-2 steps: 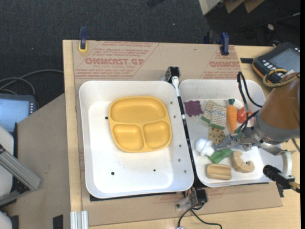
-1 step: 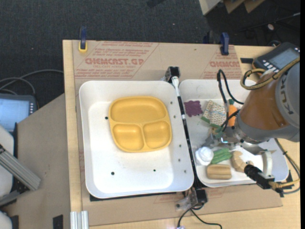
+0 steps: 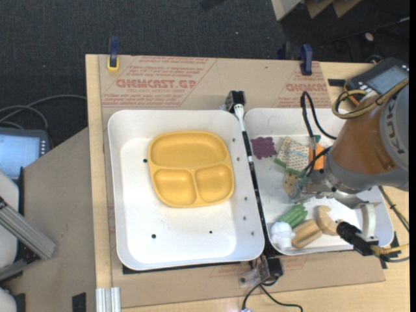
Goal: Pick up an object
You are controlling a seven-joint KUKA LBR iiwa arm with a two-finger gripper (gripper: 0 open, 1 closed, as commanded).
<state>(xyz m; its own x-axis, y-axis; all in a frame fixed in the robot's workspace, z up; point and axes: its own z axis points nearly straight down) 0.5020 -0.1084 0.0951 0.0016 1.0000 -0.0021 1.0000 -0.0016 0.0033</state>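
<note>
- The gripper [image 3: 300, 188] sits low in the right bin [image 3: 383, 234], over a small tan thing [image 3: 290, 184]; I cannot tell its state.
- That thing looks light and stiff; take it across its narrow sides.
- Left bin [image 3: 130, 226]: a yellow tray [image 3: 191, 168].
- Right bin: purple piece [image 3: 262, 147], patterned packet [image 3: 294, 153], green pieces [image 3: 294, 214], wooden peg [image 3: 314, 229].

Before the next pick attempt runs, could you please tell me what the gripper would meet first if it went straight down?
Probably the small tan-and-green object beside the gripper in the right white bin, though depth is unclear from this slanted view.
</note>
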